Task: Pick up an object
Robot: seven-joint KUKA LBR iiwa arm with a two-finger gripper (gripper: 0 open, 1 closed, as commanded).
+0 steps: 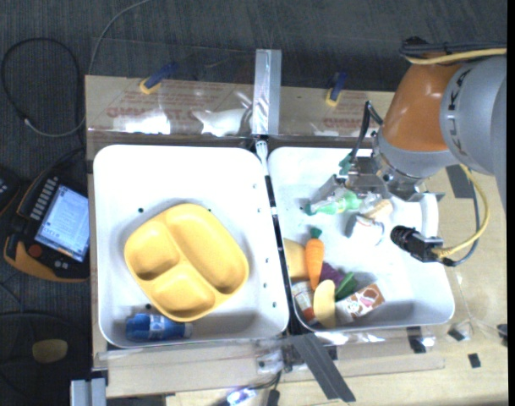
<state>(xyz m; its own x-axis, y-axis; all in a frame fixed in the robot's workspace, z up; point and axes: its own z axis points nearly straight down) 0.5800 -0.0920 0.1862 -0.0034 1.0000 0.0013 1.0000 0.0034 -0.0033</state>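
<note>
The arm reaches in over the right bin (pixel 426 307), its gripper (pixel 348 200) low above the bin's upper half; something pale green (pixel 346 200) shows right at the fingers, but whether it is pinched between them or merely lies under them cannot be told, nor how wide they stand. The likely things to lift sit in a heap at the bin's lower left: a toy carrot (pixel 314 254), a purple piece (pixel 331 273), a yellow banana-like piece (pixel 323 299) and a small red-labelled packet (pixel 364 299), all touching or overlapping; they look like light, stiff plastic play food, smooth and rounded, so they probably slip sideways out of a pinch unless taken across the narrow middle. The carrot lies on top and offers the freest waist; the packet seems softer and flatter. In the left bin (pixel 113 227) rest a yellow divided tray (pixel 185 260) and a blue object (pixel 156 326), well apart from the arm.
</note>
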